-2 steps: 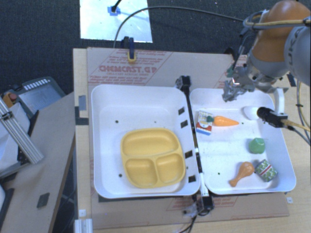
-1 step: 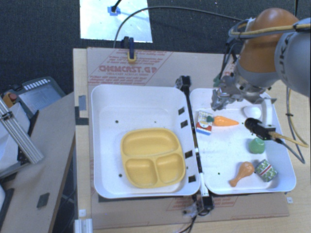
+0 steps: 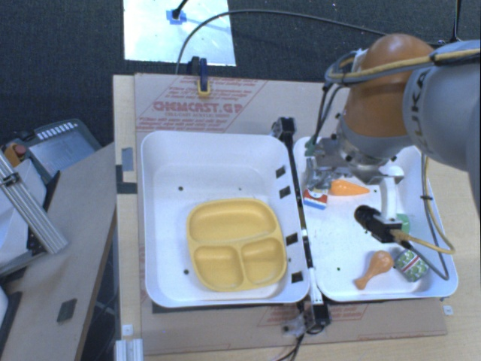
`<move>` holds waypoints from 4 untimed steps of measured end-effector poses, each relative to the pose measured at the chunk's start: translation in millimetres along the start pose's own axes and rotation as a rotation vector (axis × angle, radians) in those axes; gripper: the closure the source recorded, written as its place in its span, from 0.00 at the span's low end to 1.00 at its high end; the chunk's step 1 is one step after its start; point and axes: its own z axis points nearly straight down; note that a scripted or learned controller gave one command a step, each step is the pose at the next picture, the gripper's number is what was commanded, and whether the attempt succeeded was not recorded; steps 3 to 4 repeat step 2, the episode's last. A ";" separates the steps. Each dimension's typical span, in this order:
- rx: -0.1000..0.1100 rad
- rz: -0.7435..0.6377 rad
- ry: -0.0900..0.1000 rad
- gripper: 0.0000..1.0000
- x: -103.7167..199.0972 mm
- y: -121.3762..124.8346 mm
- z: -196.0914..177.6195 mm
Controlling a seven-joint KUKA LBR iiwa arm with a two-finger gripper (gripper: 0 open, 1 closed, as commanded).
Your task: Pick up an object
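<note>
Nearest, at the lower right of the frame, a tan toy drumstick point(image 3: 373, 269) lies in the right bin point(image 3: 338, 241), just beside a small green-and-white can point(image 3: 410, 264). Further up, an orange carrot-shaped piece point(image 3: 350, 189) lies on its side, with a red, white and blue card point(image 3: 316, 199) just left of it. The tool point(image 3: 322, 173) hangs close above the carrot's left end. How far it is open, or whether it grips anything, cannot be told. The left bin point(image 3: 218, 170) carries a yellow divided plate point(image 3: 237, 243), with bare white floor above it. Both bins sit on a pale worktop point(image 3: 122, 111), and dark carpet point(image 3: 60, 36) lies beyond.
</note>
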 end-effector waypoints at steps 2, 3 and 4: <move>-0.001 -0.002 0.001 1.00 96.4 -44.1 8.5; -0.001 -0.002 0.001 1.00 96.4 -44.1 8.5; -0.001 -0.002 0.001 1.00 96.4 -44.1 8.5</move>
